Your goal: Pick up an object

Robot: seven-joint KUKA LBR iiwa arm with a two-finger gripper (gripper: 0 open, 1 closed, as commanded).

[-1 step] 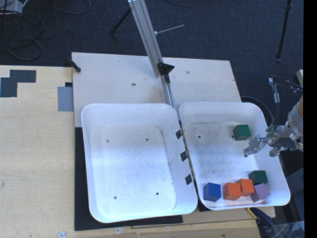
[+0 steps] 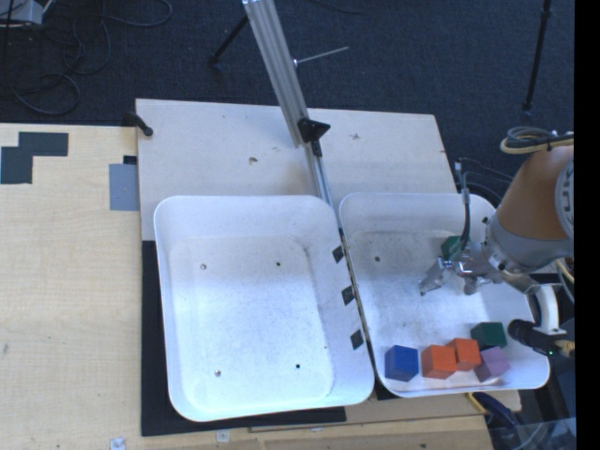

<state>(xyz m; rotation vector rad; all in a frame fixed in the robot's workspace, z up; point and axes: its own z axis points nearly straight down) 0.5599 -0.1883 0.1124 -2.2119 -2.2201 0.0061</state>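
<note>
My gripper (image 2: 450,285) hangs over the middle of the right bin (image 2: 394,216), its two fingers spread open with bare bin floor between them. Several blocks lie in a row along the bin's near edge: a blue cube (image 2: 401,362), two orange cubes (image 2: 438,362) (image 2: 466,352), a dark green block (image 2: 488,335) and a purple block (image 2: 491,366). The gripper is up and left of this row, apart from it. A small green thing (image 2: 452,247) shows just behind the wrist; whether it is a loose object or part of the arm I cannot tell.
The left bin (image 2: 187,251) sits beside the right one, with black clips (image 2: 347,294) on the shared rim. A slanted metal rail (image 2: 281,73) rises behind the bins. The arm's orange band (image 2: 534,200) overhangs the right bin's right rim.
</note>
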